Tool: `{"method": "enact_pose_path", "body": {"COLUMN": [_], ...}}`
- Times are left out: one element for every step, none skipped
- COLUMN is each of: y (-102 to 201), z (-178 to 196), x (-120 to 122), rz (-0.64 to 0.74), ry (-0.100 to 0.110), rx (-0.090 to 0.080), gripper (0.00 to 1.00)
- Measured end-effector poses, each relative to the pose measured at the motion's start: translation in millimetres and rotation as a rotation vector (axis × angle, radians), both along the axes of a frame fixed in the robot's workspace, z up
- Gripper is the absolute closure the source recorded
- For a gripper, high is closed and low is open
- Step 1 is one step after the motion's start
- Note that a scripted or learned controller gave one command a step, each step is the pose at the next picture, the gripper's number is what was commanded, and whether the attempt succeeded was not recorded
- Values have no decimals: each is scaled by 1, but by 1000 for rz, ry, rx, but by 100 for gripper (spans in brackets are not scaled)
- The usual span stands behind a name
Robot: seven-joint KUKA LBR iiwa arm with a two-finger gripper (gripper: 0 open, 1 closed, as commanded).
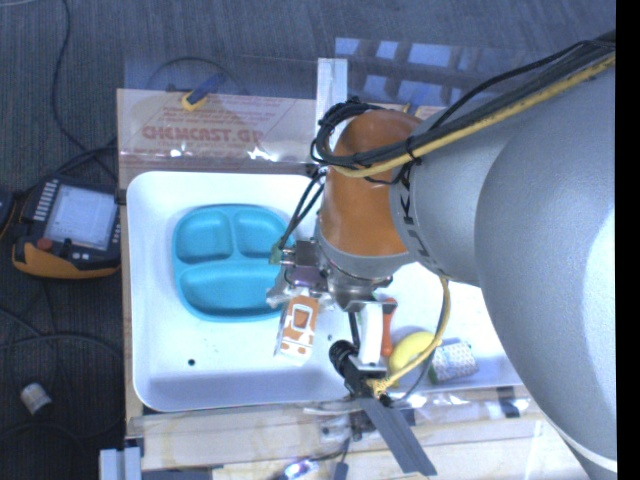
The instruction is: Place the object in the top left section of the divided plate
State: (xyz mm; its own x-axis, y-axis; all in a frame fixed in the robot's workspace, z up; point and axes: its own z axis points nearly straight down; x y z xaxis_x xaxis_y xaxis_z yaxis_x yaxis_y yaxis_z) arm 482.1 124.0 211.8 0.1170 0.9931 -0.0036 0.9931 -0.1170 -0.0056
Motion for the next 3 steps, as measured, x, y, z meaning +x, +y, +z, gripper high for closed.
{"method": "enact_pose_path", "body": {"y": [-7,-7,-8], "z": [94,102,110], "x": [72,72,72], "rz": [-75,-75,-74], "ry": [-3,1,5], "rx": [-3,-8,-14], "gripper": [100,100,100]}}
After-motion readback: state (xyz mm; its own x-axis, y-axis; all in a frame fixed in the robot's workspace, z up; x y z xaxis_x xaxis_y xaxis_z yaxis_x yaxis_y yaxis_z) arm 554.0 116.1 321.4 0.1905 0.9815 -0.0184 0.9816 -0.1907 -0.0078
